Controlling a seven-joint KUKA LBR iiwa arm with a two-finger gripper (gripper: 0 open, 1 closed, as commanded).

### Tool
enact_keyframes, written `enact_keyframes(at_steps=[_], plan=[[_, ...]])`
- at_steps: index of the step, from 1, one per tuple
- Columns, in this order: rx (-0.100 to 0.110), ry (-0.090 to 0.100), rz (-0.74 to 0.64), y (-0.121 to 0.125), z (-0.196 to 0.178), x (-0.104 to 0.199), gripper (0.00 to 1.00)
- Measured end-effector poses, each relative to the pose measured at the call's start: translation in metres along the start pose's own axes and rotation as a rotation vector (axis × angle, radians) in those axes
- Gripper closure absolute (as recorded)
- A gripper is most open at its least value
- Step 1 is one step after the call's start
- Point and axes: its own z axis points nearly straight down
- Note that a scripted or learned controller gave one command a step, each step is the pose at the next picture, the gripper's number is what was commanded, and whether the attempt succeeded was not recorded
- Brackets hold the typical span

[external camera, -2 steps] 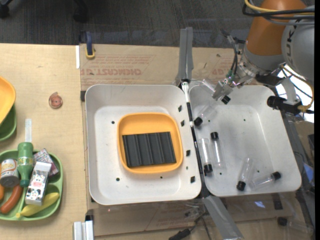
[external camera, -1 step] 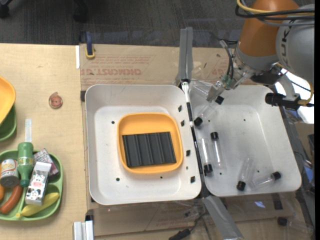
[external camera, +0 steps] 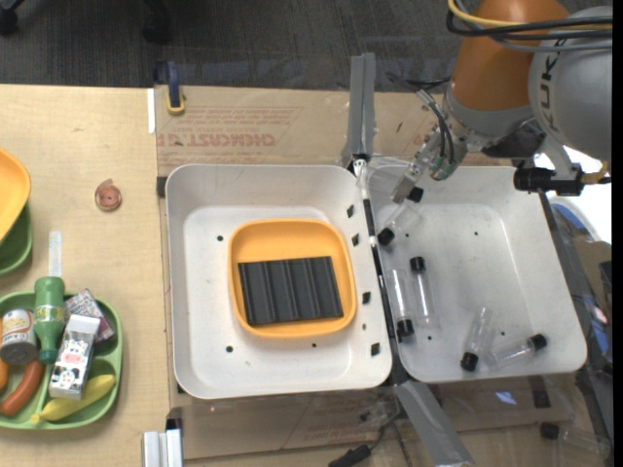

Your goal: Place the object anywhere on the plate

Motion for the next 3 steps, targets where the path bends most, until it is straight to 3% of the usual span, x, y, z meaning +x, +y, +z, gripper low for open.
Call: enact_keyframes(at_steps=[1, 2, 3], plan=[[-0.002, -0.003, -0.164, -0.007, -0.047, 0.004, 1.00], [-0.002, -0.003, -0.164, -0.007, -0.047, 0.004, 0.00], [-0.001, -0.003, -0.126, -0.077, -0.124, -0.010, 0.00]])
